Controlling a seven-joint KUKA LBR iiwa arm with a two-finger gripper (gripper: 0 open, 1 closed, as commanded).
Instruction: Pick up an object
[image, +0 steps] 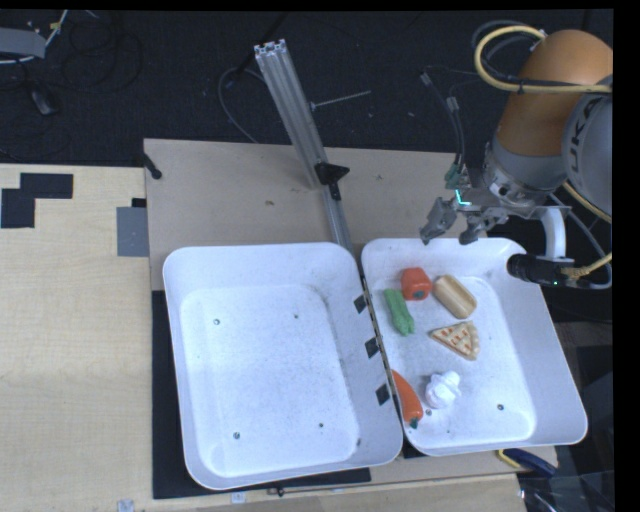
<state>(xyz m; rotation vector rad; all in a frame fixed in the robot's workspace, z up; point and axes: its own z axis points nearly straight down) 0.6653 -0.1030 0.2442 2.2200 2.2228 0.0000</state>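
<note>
Right bin (520, 400): toy food (455, 295) below tool (455, 225), apart.

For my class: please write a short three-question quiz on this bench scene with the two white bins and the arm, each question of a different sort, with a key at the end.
1. True or false: the small items all lie in the right bin.
2. Multiple choice: which item lies nearest the divide between the bins at the near end? A) hot dog bun B) carrot C) pizza slice
3. Fill in: the gripper hangs above the right bin's ____ edge.

Key
1. True. The green pod, red-orange block, white lump and the rest are all there.
2. B
3. far
</note>
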